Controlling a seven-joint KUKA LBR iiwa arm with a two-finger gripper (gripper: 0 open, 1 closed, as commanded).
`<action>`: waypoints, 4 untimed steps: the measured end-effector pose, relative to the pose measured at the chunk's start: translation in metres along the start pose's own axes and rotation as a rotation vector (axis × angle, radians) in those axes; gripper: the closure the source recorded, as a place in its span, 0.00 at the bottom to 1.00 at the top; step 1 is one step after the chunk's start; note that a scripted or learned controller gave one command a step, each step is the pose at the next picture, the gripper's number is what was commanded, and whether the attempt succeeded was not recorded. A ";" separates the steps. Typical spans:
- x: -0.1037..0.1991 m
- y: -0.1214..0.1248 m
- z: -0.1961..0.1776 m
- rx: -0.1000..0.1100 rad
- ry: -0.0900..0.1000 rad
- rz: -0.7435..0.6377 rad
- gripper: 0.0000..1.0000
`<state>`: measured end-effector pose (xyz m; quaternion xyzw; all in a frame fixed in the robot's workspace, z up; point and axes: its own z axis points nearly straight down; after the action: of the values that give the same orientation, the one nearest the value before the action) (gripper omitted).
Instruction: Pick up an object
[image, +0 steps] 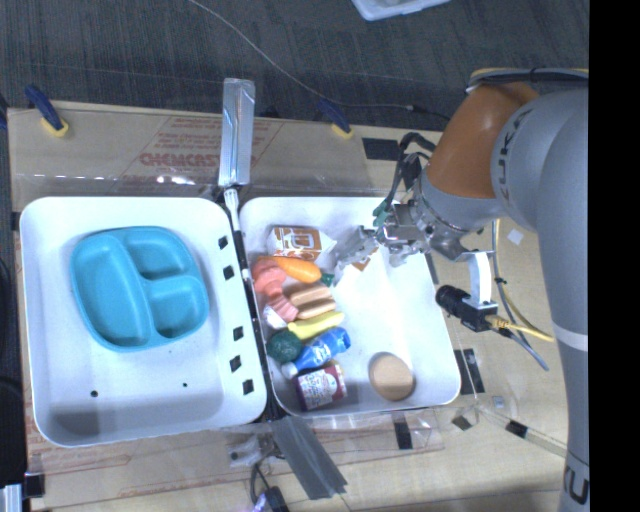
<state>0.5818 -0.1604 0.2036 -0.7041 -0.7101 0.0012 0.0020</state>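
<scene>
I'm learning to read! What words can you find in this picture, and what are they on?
"CHEMCAST", red and faint, on the clear sheet behind the left bin.
Orange packet: label too blurred to read.
Small jar: label too small to read.
Blue packet: print too blurred to read.

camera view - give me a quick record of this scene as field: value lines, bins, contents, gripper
left bin: holds a blue divided tray
right bin: toy food piled along its left side
items in pile: carrot, hot dog, banana, blue bottle, red can
loose item: round bun, near front wall
gripper: over the right bin's back part, close to the carrot
holding: nothing seen between fingers
</scene>
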 end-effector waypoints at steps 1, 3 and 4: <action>0.032 -0.028 0.107 -0.008 -0.005 -0.029 0.00; 0.062 0.039 0.114 0.010 0.000 -0.183 0.00; 0.022 0.033 0.093 -0.003 -0.002 -0.436 0.00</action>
<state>0.6144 -0.1377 0.1102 -0.5338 -0.8456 0.0006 0.0004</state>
